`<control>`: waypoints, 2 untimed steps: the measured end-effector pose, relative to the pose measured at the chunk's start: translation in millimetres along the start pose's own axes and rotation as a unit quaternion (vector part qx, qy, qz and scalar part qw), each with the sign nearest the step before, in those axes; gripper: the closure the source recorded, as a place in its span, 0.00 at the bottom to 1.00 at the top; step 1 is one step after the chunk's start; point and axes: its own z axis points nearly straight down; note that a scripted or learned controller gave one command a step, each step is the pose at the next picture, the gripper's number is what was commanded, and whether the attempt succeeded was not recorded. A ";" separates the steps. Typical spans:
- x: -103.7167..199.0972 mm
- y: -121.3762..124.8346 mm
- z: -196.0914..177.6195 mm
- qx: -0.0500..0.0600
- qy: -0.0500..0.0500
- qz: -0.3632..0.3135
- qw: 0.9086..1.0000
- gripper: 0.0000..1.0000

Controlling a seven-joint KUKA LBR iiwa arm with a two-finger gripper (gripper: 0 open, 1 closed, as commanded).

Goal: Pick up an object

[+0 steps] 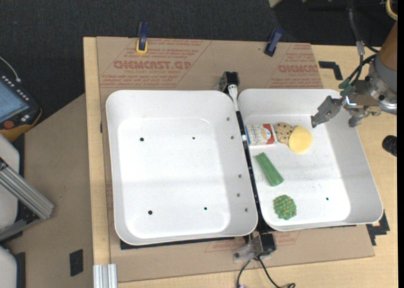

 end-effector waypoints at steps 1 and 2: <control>-15.4 -41.5 -124.1 -0.008 -0.003 0.001 1.000 0.00; -57.9 -73.1 -251.8 -0.009 -0.005 0.003 1.000 0.00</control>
